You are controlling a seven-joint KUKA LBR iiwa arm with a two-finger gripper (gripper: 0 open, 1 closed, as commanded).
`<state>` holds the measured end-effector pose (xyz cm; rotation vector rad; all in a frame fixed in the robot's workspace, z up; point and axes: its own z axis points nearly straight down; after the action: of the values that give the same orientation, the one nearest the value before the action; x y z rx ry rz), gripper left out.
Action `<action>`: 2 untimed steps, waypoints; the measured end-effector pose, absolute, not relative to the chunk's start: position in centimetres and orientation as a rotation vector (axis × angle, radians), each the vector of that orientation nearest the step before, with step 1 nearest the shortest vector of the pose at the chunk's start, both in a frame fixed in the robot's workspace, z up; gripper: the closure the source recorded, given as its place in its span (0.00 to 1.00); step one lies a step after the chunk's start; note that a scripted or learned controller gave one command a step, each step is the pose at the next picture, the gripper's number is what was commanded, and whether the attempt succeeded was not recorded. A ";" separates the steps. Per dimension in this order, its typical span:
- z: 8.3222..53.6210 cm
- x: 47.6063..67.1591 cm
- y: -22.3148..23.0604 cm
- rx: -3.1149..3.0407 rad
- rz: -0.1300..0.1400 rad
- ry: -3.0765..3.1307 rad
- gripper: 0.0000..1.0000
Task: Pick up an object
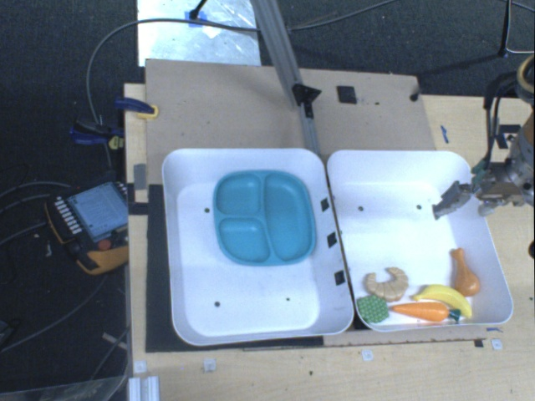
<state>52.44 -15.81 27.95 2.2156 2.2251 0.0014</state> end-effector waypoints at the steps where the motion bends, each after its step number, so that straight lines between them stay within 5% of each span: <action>1: 23.5 53.1 -16.2 2.221 0.000 2.222 0.00; 2: 18.9 53.9 -16.7 2.221 -0.002 2.223 0.00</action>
<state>53.86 -16.70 18.85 2.2210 2.2230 -0.0015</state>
